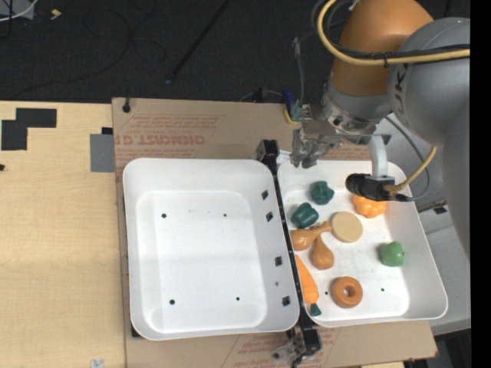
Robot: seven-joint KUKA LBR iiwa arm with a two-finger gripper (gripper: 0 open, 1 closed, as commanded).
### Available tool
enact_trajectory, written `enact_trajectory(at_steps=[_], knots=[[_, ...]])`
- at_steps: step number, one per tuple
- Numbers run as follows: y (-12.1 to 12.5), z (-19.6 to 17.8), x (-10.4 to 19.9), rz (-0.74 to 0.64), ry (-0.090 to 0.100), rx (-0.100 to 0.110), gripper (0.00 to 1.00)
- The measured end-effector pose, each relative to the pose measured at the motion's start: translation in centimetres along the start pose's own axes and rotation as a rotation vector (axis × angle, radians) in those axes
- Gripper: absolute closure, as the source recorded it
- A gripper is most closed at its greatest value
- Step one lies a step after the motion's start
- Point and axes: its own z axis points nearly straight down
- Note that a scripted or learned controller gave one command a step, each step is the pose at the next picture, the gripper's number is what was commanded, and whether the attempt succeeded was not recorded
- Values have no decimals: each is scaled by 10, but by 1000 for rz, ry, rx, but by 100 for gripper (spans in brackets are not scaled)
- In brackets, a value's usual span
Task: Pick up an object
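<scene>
- Nearest the lens, the doughnut-shaped toy [347, 291] sits at the front of the right bin [418, 301], beside a carrot [307, 280] lying along the divider.
- Behind them cluster a drumstick piece [321, 253], a tan disc [346, 227] and two dark green peppers [304, 215]. They are loosely scattered, which likely leaves room for a grasp.
- A light green piece [392, 254] lies apart, an easy candidate.
- The gripper [307, 158] hovers over the bin's far corner, grasping nothing; whether it is released or clenched cannot be told.
- The left bin [153, 313] waits.
</scene>
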Motion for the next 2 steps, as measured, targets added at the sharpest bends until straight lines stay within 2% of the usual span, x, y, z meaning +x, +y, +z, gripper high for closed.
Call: enact_trajectory(at_steps=[1, 2], knots=[[0, 61, 33, -5, 2, 3, 100], [0, 71, 73, -6, 2, 0, 100]])
